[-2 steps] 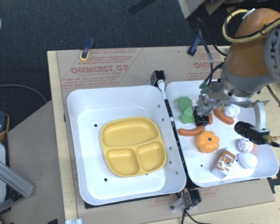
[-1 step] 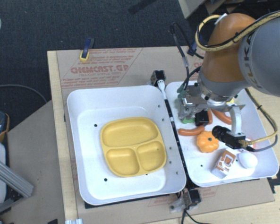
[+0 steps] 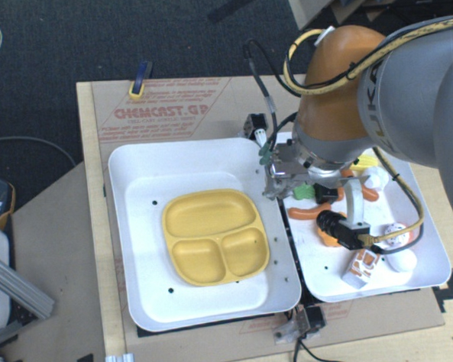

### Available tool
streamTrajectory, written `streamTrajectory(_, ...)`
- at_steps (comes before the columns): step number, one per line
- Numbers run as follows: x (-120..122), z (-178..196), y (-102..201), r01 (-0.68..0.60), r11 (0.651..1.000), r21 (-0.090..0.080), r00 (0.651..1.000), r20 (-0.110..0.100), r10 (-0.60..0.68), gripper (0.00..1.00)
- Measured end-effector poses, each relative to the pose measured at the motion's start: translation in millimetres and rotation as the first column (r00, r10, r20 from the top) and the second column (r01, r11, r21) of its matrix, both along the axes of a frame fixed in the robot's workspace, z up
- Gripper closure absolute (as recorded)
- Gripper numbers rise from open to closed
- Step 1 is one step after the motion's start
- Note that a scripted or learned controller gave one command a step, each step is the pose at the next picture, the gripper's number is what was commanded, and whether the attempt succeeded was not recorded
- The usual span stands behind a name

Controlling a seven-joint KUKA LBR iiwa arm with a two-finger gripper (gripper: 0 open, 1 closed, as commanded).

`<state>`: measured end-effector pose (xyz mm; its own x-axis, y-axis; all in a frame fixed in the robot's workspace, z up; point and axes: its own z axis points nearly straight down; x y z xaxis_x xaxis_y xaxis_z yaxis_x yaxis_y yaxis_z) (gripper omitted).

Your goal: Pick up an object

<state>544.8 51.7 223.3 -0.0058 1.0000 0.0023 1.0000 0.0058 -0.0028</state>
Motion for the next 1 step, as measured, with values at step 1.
streamTrajectory(1,18.1,-2.1,23.4,0.003,1.000,-0.002,1.000,0.006,-0.003,1.00)
